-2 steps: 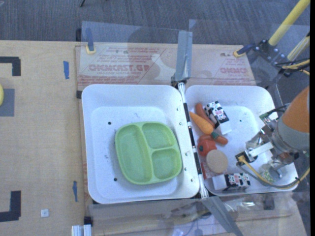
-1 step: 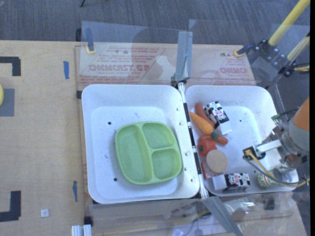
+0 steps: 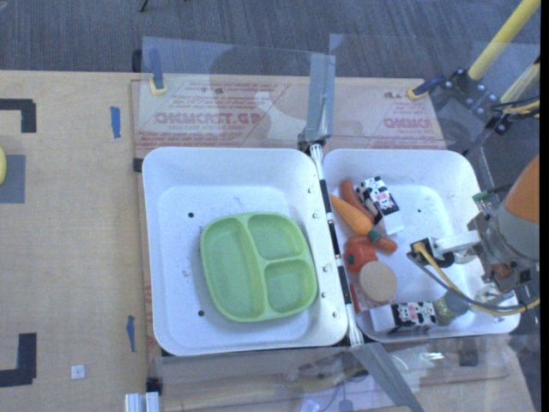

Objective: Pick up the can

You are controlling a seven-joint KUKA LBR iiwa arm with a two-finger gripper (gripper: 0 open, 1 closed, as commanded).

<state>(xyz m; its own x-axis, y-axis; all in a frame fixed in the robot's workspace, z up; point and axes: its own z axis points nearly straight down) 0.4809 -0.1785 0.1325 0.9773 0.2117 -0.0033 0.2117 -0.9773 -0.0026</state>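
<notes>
A smooth green plate [image 3: 259, 266] with 3 rounded wells lies in the left bin [image 3: 163, 187]. In the right bin [image 3: 446, 166], along its left wall, sit 2 tapered orange carrots [image 3: 352, 215], a cow-patterned carton [image 3: 377, 197] and a red tomato [image 3: 360, 252]. The can [image 3: 378, 281], round tan top up, touches the tomato. My gripper [image 3: 506, 275] hovers at the bin's right edge; I cannot tell my fingers' state

left bin [image 3: 163, 256]: divided plate [image 3: 257, 266] | right bin [image 3: 446, 174]: can [image 3: 377, 281] just before tomato [image 3: 360, 251], behind carton [image 3: 412, 314]
</notes>
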